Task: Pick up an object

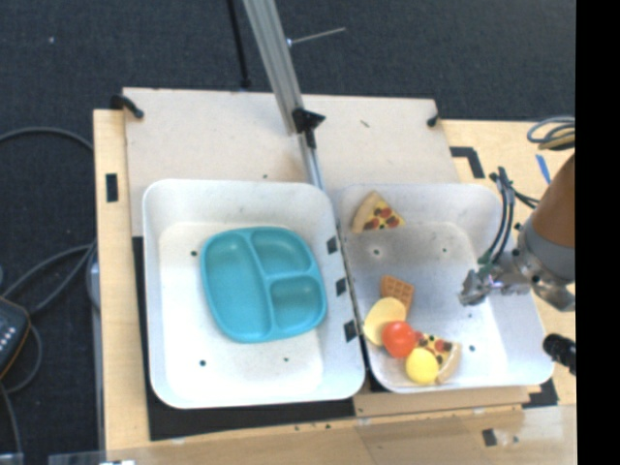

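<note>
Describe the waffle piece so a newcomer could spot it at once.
Look in the right bin, near its middle. The waffle piece lies alone just above the cluster holding the red ball and yellow ball. It is the one small tan square with a grid pattern.

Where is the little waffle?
The waffle lies in the right bin, near its middle, just above the yellow slice and red ball.

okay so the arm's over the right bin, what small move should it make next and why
Probably a short slide toward the toy food pile at the right bin's near edge. The gripper sits over bare floor, apart from the waffle piece and the pile, so closing here would likely catch nothing.
</note>
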